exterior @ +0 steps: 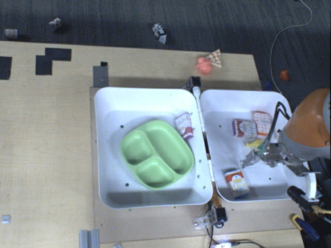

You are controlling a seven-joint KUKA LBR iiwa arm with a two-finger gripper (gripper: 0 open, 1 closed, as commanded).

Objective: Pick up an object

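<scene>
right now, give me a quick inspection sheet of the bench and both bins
surface: wooden bench bearing a left bin and a right bin, side by side.
job's things: green divided tray and a small packet in the left bin; packets and a small carton in the right bin.
clutter: pink item on the bench behind the bins.
grippers: gripper low over the right bin, beside the packets; finger state unclear.
cables: black cable looping across the floor; wires at the bench's front edge.
surroundings: dark carpet with small scattered bits.
</scene>
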